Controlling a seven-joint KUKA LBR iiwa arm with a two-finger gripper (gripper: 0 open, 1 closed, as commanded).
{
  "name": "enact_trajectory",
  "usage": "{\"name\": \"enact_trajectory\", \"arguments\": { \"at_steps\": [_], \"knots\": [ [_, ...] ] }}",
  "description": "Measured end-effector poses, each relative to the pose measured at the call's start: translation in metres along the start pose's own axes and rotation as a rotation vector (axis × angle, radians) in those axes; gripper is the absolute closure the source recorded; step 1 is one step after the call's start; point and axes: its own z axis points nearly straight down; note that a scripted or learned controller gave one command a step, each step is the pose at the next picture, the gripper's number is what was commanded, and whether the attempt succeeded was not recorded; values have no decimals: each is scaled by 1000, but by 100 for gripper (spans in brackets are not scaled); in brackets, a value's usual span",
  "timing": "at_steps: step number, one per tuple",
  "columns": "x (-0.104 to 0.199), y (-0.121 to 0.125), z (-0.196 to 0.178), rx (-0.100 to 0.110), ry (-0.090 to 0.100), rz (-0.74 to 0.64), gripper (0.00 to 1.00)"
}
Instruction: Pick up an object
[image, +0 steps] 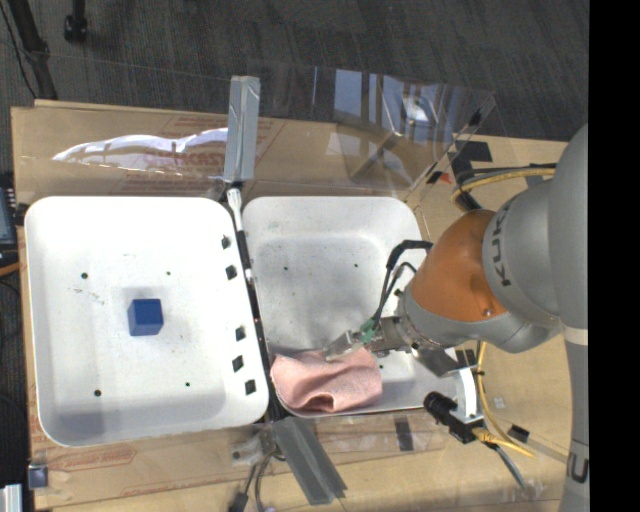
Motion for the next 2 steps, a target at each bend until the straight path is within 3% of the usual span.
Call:
{"name": "enact_trajectory", "arguments": {
  "at_steps": [1,2],
  "knots": [
    [1,1,-7,4,4,-5,100],
    [0,1,-7,3,3,-5,0]
  ]
}}
